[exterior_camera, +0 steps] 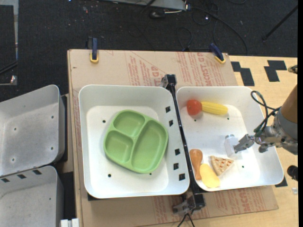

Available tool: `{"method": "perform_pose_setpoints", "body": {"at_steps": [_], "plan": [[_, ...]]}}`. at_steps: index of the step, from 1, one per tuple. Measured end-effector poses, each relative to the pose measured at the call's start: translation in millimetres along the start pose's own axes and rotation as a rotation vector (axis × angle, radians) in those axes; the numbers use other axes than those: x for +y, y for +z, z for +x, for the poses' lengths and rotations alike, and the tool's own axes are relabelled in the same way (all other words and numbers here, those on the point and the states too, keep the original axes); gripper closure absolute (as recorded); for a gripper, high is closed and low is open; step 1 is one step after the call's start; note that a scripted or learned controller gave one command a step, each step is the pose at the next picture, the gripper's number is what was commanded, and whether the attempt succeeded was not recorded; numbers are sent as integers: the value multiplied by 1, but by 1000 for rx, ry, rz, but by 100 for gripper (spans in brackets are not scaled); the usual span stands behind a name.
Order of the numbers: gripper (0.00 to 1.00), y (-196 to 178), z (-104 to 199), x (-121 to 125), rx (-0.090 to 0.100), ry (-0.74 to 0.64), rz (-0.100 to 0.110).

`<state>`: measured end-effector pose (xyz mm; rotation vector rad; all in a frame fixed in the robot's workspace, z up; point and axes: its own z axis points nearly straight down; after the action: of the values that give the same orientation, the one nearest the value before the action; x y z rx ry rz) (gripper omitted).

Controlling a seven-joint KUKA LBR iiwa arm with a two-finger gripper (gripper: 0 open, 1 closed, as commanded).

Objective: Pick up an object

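**Fingers hover bare beside the sandwich wedge, nothing gripped**

The nearest candidate for the pick is the triangular sandwich wedge, lying flat on the floor of the right bin, near its front wall. It touches a yellow lemon-shaped piece on its left, and an orange sausage-shaped piece lies just beyond that, against the divider. The gripper sits above and to the right of the wedge, near it but apart from it, pointing toward the bin's middle. A pale shape beside the tip may be its shadow or a finger. Nothing is between the fingers; how wide they stand I cannot tell at this slant.

The main risk, as I judge it, is a closure on air: the fingers are offset from the wedge, and a straight descent from here would meet bare bin floor. A second risk is crowding: the wedge is low and flat and pressed against the lemon piece, so one finger could land on top of either or shove both forward to the wall.

Well apart, at the bin's far side, a red tomato touches a corn cob. The left bin holds a green divided plate.
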<state>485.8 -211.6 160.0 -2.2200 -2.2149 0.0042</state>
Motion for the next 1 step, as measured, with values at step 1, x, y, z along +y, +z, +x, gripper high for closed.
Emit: {"method": "perform_pose_setpoints", "body": {"at_steps": [1], "plan": [[0, 60, -1, -4, -3, 2, -8]]}}
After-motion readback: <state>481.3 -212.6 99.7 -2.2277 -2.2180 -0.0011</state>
